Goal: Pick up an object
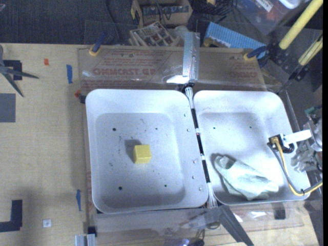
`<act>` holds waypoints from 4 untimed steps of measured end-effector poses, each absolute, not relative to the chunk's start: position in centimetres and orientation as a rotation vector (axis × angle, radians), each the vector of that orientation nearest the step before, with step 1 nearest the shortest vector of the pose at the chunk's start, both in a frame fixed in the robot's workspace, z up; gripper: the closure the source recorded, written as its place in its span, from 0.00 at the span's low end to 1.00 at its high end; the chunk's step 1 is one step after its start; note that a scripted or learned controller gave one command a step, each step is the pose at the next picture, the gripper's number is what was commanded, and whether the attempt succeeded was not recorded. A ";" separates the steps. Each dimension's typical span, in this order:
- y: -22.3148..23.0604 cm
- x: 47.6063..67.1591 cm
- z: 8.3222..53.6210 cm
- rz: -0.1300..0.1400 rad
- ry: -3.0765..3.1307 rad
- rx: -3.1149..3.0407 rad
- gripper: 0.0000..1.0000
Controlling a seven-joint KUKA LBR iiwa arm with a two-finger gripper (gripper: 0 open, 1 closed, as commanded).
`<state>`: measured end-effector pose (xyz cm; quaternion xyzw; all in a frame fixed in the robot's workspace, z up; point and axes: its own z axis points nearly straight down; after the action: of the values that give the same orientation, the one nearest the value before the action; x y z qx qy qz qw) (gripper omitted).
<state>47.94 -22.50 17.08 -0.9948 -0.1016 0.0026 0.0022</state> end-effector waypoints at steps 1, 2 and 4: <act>-22.2 48.3 8.7 -0.007 -0.315 -3.117 1.00; -21.7 48.2 8.7 -0.006 -0.553 -3.096 1.00; -22.5 48.4 19.1 0.007 -0.393 -3.115 1.00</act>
<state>48.41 -22.46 19.14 -0.9921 -0.1251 0.0021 0.0010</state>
